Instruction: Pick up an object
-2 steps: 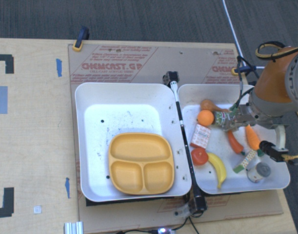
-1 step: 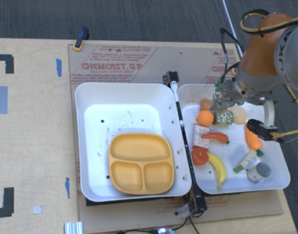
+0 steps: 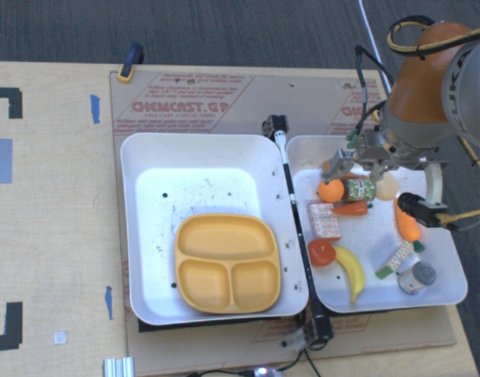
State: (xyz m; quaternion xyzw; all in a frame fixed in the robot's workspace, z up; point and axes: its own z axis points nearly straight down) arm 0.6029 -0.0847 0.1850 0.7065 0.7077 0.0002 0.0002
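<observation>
Pale wood covers the counter (image 3: 51,234), which carries blue tape marks and black corner marks on its left part, and beyond its far edge we see dark grey carpet. On it lies a brown cardboard sheet printed in red (image 3: 185,100), and on that sheet two shallow white plastic bins stand side by side, touching along a black seam. We take the left white bin (image 3: 137,171) as our landmark.

Inside it, toward its near side, rests a yellow three-compartment plastic tray (image 3: 228,261); nothing lies in the tray's compartments.

The right white bin (image 3: 452,285), just beside the landmark, holds the loose things. A yellow banana (image 3: 351,269) lies in its near half, its long axis running from upper left to lower right with the tip pointing toward the near edge. Touching the banana's upper end is a red tomato-like toy (image 3: 321,252), and farther from us a pink-and-white printed packet (image 3: 325,221). A small orange ball (image 3: 331,191) sits beside a green-labelled bottle (image 3: 360,189) lying on its side. An orange carrot toy (image 3: 408,225) lies on the far side from the landmark.

The grey arm with its orange band reaches down over the bin's far part; the gripper (image 3: 364,162) hangs above the bottle, and we cannot tell how it is set.
</observation>
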